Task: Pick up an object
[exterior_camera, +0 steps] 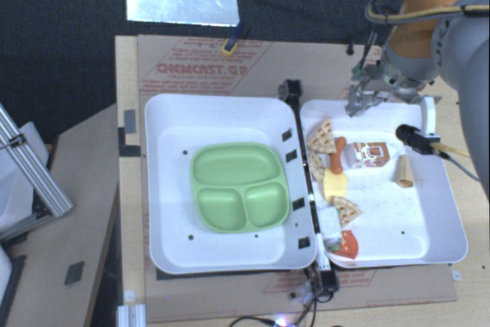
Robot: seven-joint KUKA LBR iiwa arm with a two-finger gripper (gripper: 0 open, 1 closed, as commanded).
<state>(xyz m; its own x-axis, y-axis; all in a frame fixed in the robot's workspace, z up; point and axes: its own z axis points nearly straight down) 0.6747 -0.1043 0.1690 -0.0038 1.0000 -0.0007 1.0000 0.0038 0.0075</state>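
Several toy foods crowd the right bin's [440,241] left side: a tomato [348,244] nearest, then a yellow cheese block [334,184], a sausage [338,153], a small carton [370,155]. The carton looks light and stiff; grasp its narrow sides. Beyond, the gripper [360,105] hovers over the far rim, its state impossible to tell.

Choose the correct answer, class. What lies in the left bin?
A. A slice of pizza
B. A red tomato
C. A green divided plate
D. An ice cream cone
C. The green divided plate sits in the left bin, while the pizza slice, the cone and the red tomato all lie in the right bin.
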